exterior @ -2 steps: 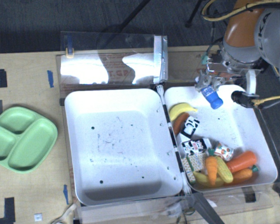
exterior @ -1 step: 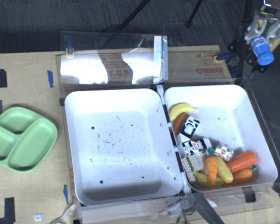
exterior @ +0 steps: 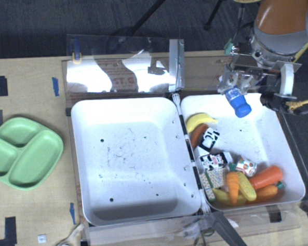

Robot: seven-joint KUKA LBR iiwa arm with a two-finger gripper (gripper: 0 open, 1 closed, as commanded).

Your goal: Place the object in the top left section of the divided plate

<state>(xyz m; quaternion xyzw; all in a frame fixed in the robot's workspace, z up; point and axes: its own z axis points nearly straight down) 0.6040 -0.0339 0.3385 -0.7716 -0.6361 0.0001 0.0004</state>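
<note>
Toy food (exterior: 241, 182) piled lower right in right bin (exterior: 285, 138) | claw (exterior: 234, 91) upper right grasping blue bottle (exterior: 238, 102), lifted over bin | divided plate (exterior: 24, 152) far left on worktop (exterior: 26, 75) | risk: long carry, tilted bottle could slip out.

The wooden bench (exterior: 31, 75) bears two white bins (exterior: 130, 157) and a green divided plate (exterior: 23, 152).

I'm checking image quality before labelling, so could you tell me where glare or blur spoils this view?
Camera view: strong glare whitens the clear panel behind the left bin; the tool and the blue object at it look soft and slightly blurred; the toy pile in the right bin is small but readable; the green divided plate is evenly lit and sharp.
</note>
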